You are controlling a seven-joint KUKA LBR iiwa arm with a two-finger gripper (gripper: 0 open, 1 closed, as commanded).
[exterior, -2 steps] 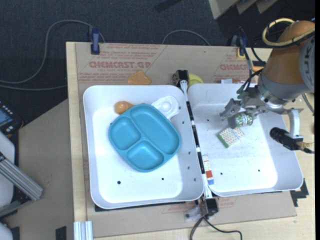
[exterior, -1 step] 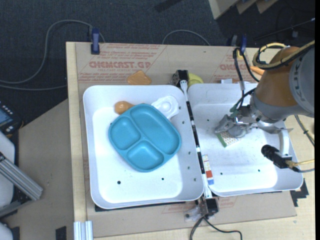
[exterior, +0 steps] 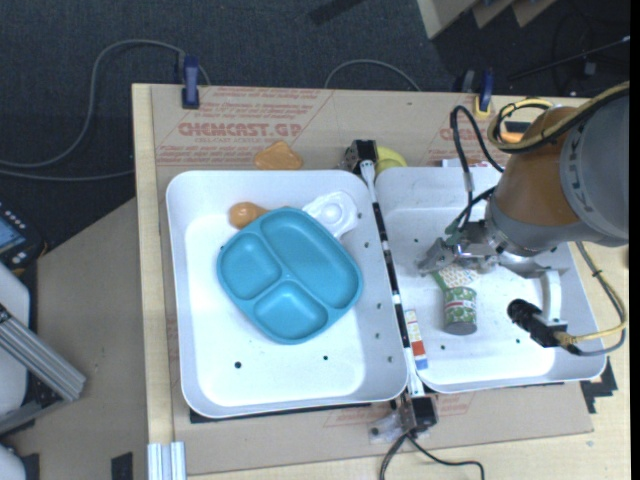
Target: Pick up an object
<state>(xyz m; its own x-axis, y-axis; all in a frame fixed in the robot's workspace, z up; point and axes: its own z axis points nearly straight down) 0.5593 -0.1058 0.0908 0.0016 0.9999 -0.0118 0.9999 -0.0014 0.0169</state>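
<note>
A small cylindrical container (exterior: 460, 302) with a green and white pattern lies in the right bin (exterior: 500, 366), near its middle. My gripper (exterior: 455, 253) hangs just above the container's far end, reaching in from the right under the grey arm with its orange band (exterior: 535, 173). The view does not show whether it touches the container. In the left bin (exterior: 210, 368) rests a blue divided plate (exterior: 288, 273). A small orange thing (exterior: 245, 212) and a white piece (exterior: 330, 211) lie at the plate's far edge.
On the cardboard behind the bins sit an orange lump (exterior: 278, 155) and a yellow object (exterior: 390, 158). A black cable fitting (exterior: 530, 318) hangs off the arm over the right bin's near right part. The divider between the bins (exterior: 392, 288) runs just left of the container.
</note>
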